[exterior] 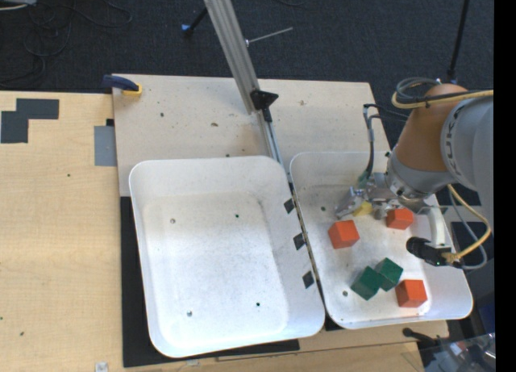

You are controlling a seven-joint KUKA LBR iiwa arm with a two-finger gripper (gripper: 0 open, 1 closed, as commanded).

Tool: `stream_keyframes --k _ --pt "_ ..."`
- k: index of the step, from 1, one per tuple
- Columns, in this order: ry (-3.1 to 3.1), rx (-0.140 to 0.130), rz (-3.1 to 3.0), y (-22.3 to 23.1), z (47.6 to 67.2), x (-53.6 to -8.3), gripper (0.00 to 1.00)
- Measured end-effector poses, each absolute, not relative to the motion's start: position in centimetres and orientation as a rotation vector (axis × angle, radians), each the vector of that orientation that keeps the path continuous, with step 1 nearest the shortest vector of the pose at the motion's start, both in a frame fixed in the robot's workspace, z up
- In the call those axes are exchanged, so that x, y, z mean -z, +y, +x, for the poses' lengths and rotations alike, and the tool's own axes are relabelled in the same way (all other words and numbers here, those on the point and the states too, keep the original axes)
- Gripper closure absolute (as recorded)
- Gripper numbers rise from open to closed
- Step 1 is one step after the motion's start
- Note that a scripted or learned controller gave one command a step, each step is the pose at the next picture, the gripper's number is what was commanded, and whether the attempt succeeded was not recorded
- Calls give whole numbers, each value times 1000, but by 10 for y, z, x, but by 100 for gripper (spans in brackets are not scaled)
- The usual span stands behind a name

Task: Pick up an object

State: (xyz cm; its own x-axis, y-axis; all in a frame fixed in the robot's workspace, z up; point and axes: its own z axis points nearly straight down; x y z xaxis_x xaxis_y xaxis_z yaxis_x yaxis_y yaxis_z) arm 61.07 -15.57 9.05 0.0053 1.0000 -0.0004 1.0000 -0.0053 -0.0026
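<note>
Claw (360,201): low in right bin (318,170); finger spread not discernible.
Orange blocks: one (344,234) just below claw, corner-on, no long axis; one (399,219) partly behind wrist; one (412,293) near front rim.
Green blocks (376,278): pair touching, slanted.
Arm (439,140): cut off right.

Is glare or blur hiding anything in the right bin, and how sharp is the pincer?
Camera view: lighting is even and soft, with no strong glare on the right bin; the orange blocks and green blocks read crisply with faint shadows; the pincer looks small and slightly soft, its details hard to resolve; the surrounding floor is dark.
</note>
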Motion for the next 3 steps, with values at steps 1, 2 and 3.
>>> stream_keyframes --k 1,2,3 --pt "-2210 -3 -2230 -156 611 -101 100" --pt "-2217 1 -2227 -162 604 -149 100" --pt "-2226 4 -2223 -161 606 -213 100"
